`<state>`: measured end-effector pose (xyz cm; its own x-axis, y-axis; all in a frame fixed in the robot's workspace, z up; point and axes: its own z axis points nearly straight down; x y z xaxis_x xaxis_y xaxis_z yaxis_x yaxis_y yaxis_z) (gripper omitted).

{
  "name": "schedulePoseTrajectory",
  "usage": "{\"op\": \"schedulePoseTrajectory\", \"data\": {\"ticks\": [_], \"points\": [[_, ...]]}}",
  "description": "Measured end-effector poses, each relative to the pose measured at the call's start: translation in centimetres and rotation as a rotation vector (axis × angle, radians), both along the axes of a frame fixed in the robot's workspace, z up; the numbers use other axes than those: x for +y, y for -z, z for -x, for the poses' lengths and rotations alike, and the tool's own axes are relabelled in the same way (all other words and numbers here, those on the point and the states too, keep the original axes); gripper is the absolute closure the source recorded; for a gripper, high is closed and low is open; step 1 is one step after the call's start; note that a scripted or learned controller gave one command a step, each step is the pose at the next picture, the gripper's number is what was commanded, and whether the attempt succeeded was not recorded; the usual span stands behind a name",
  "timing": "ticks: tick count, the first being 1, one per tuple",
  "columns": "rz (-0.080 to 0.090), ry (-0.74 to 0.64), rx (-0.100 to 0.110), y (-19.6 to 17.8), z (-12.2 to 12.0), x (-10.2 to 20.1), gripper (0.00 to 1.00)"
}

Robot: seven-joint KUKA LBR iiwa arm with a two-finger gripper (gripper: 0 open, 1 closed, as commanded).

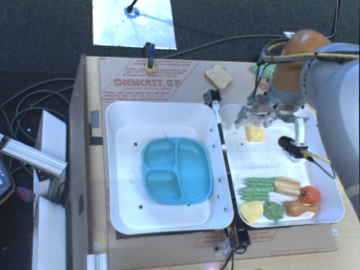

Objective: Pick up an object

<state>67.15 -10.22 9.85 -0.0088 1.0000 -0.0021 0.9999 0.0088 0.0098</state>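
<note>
near the front edge of the right bin (337,207), a cluster of toy food is seen: a yellow piece (251,210), a green broccoli-like piece (273,210), green beans (257,188), a bun-like piece (287,185) and a red tomato-like piece (309,194). in the left bin (121,151) a blue divided plate (177,170) is laid flat. the gripper (260,116) is placed over the rear of the right bin; whether it is open or closed cannot be told, and nothing is seen to be held. the likeliest target, a small yellow block (255,134), lies just below the gripper in the view, toward the bin's front, so a short forward shift and descent are judged necessary.
</note>
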Motion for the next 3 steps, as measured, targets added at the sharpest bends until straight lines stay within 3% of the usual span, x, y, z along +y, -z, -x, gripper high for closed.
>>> {"op": "schedulePoseTrajectory", "data": {"ticks": [1, 2, 3], "points": [[-0.001, 0.007, 0.007, 1.3, 0.2, -0.7, 0.00], [0.001, 0.003, -0.004, -0.2, -0.1, -0.7, 1.00], [0.001, 0.003, 0.000, 0.0, 0.0, -0.7, 0.00]]}}
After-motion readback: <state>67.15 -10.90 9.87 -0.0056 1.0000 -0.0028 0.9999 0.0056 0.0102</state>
